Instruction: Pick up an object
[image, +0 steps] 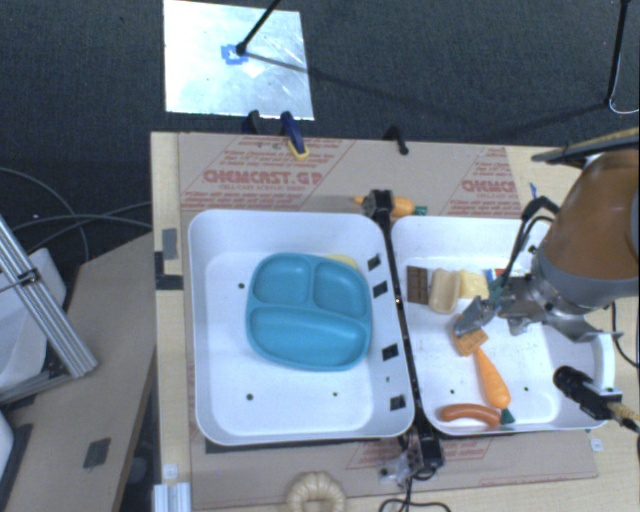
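The arm (590, 235) reaches in from the right and hangs over the right bin (540, 415), its orange band above the grey wrist. The jaws (470, 325) sit low in that bin, near its middle; whether they are spread or pressed together I cannot tell, since the two tips blur into one dark grey shape from this angle. Nothing is seen lifted between them.

Just under the jaws, touching or nearly touching their tips, lies a small tan block (470, 343). From that block an orange carrot (491, 379) runs away toward the near edge of the bin, its green end farthest from the jaws. Beyond the carrot, against the near wall, lies a red sausage (470, 413). On the far side of the jaws, just beside them, is a pale yellow block (445, 290), and next to it a brown-and-white piece (418, 285), closer to the divider between the bins.

Well apart from the jaws, to their left, the left bin (215, 400) holds a blue divided plate (308, 310), lying flat. Both bins rest on a cardboard sheet (262, 170) on the bench.
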